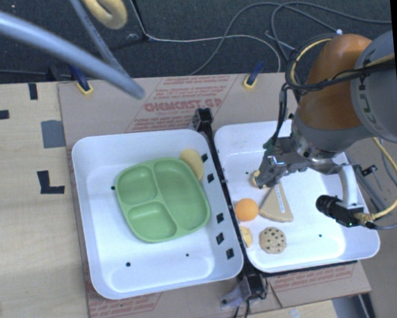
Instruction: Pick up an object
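My gripper (268, 174) hangs low in the right bin (312, 249), near its left-middle part. Its dark fingers point down and to the left, just above a small pale item (255, 178) that they partly hide. Directly below the gripper lies a tan wedge, like a sandwich slice (278, 205). An orange ball (246, 209) rests left of the wedge. A round chocolate-chip cookie (272, 240) lies nearer the front, with a small yellow piece (246, 236) against the bin's left wall.
The left bin (103, 262) holds a green divided plate (162, 199) and a yellow item (193, 162) at its right wall. A black divider (218, 181) runs between the bins. Cables (388, 203) loop beside the wrist on the right.
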Robot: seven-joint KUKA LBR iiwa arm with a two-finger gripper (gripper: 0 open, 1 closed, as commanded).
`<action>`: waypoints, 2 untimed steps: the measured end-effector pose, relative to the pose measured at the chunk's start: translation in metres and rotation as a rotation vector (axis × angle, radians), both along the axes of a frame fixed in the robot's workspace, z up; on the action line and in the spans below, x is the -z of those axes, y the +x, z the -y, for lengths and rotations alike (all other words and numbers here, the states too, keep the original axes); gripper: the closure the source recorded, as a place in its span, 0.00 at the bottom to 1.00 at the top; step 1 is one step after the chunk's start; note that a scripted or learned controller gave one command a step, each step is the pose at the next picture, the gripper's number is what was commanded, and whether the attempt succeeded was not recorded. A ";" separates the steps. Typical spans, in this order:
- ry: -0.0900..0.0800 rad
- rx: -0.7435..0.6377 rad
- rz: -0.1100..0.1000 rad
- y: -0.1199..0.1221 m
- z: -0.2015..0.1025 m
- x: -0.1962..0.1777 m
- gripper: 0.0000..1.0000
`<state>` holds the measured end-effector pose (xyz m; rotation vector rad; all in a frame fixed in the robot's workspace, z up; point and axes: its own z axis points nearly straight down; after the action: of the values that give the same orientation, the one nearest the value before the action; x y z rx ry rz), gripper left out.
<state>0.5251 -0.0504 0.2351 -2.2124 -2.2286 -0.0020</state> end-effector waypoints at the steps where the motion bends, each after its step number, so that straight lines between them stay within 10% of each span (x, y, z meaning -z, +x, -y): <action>1: -0.001 0.001 -0.001 0.003 -0.045 -0.003 1.00; 2: -0.002 0.001 -0.004 0.000 -0.102 0.009 1.00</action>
<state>0.5249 0.0519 0.2261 -2.2127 -2.2262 0.0038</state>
